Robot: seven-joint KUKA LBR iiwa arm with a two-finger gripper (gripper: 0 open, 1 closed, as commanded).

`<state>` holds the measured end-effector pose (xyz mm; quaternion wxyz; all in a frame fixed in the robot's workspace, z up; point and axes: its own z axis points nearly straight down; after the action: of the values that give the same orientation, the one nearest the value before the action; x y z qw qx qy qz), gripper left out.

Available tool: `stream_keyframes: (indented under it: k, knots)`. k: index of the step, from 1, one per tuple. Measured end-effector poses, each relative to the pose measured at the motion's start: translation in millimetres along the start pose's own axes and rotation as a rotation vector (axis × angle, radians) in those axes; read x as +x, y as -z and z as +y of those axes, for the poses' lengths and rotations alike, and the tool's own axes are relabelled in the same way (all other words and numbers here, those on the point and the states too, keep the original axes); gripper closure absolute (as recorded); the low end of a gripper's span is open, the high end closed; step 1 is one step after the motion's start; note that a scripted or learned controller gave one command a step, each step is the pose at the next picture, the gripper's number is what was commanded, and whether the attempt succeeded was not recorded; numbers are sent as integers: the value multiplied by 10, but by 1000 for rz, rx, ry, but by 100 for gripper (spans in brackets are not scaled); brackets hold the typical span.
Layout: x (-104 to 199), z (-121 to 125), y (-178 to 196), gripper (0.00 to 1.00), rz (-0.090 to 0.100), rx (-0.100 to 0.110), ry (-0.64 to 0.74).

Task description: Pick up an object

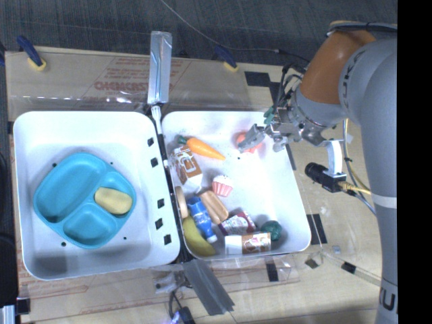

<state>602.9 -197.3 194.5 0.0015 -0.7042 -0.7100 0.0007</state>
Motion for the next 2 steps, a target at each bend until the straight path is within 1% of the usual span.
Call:
stream_keyframes:
  k: [1, 2]
  knots:
    - [969, -387, -733, 0, 1, -1, 49]
    - [954, -368, -612, 100, 1, -5, 51]
